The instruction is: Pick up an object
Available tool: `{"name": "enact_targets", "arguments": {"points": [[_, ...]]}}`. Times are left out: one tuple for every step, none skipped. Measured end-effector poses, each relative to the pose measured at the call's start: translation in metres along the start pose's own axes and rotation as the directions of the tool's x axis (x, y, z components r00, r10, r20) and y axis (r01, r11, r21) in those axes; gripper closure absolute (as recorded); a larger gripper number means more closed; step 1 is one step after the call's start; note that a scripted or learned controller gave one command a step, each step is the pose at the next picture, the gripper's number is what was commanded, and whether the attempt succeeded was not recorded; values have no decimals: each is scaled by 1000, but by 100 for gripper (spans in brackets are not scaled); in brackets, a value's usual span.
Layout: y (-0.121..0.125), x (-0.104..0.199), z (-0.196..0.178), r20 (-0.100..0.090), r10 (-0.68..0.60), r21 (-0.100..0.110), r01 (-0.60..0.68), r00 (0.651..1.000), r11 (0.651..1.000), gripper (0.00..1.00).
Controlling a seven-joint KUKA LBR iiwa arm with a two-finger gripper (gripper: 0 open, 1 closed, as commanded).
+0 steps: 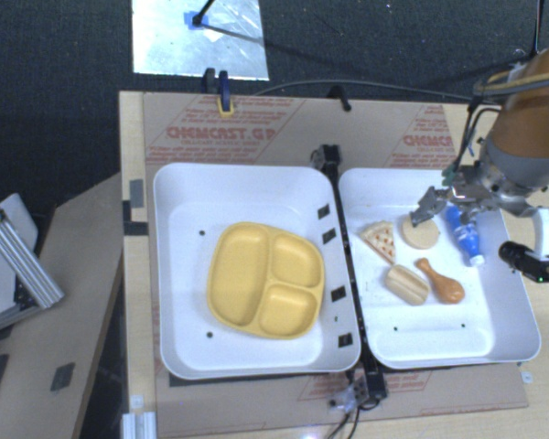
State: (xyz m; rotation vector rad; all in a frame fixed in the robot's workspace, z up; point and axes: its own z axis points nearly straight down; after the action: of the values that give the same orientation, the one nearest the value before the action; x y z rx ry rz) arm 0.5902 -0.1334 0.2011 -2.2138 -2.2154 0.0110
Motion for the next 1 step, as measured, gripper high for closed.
{"name": "enact_targets", "arguments": {"points": [[3,0,-7,2,-3,-13,3,1000,1000,0]]}}
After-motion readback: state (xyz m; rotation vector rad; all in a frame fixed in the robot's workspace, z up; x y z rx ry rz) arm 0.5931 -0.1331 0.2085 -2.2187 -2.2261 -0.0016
